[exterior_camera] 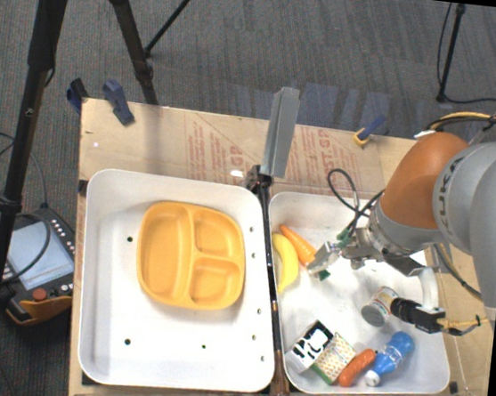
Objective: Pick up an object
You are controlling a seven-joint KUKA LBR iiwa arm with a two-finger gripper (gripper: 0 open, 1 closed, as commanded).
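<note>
My gripper (pixel 322 263) hangs low in the right bin (pixel 427 385), near its left-centre. It sits just right of an orange carrot (pixel 297 243) and a yellow banana (pixel 282 262), which lie together against the bin's left wall. The gripper tip looks very close to the carrot's right end, and I see nothing clearly held. Behind it the grey arm with its orange band (pixel 420 182) reaches in from the right.
The right bin also holds a small can (pixel 381 306), a blue bottle (pixel 390 355), an orange-red item (pixel 355 367), a checkered pack (pixel 333 358) and a black-and-white box (pixel 311 343) along the front. A yellow divided plate (pixel 191 256) lies in the left bin (pixel 100 309).
</note>
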